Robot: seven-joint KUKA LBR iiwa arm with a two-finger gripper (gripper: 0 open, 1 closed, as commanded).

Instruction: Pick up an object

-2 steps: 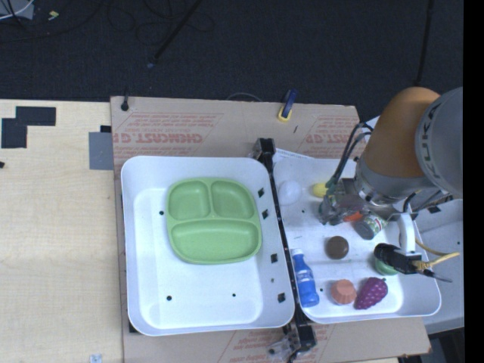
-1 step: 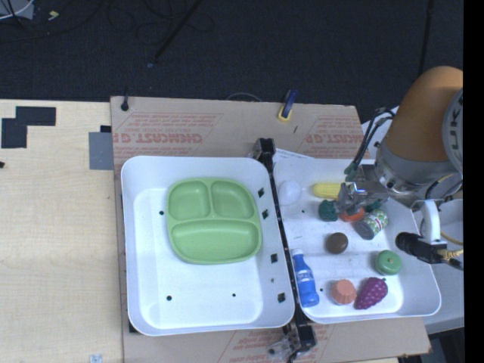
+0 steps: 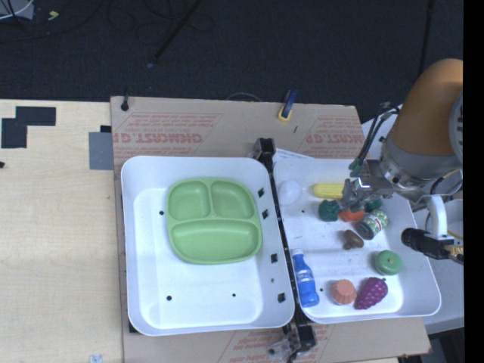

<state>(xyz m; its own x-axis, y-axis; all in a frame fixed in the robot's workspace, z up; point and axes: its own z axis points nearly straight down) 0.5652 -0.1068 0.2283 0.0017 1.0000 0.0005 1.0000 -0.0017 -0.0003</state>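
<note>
The tool [image 3: 361, 190] is hanging low over the upper part of the right bin [image 3: 423, 297], reaching in from the right. Finger state: cannot tell, the wrist is covering it. Nothing is visibly held.

Directly at the tool, items are crowding together: a dark green piece [image 3: 328, 211] just to its left and below, a small orange piece [image 3: 352, 215] right under it, a can [image 3: 373, 224] just below and to its right, lying tilted. These three are touching or nearly so. A yellow piece [image 3: 328, 190] is lying just left of the tool. A brown piece [image 3: 352, 239] is sitting a little further below.

Further out: a green round lid [image 3: 389, 262], purple grapes [image 3: 370, 293], a peach block [image 3: 343, 291] and a blue bottle [image 3: 305, 280] are lying well apart from the tool, toward the near rim.

Risks, as judged:
- Cluster is tight; a descent may be landing on two items at once, wedging or pushing them aside.
- Can is likely to be rolling away if nudged.
- Orange piece is small and low; fingers may be closing above it.

Left bin [image 3: 144, 293] with green tray [image 3: 213, 221] is lying well away.
</note>
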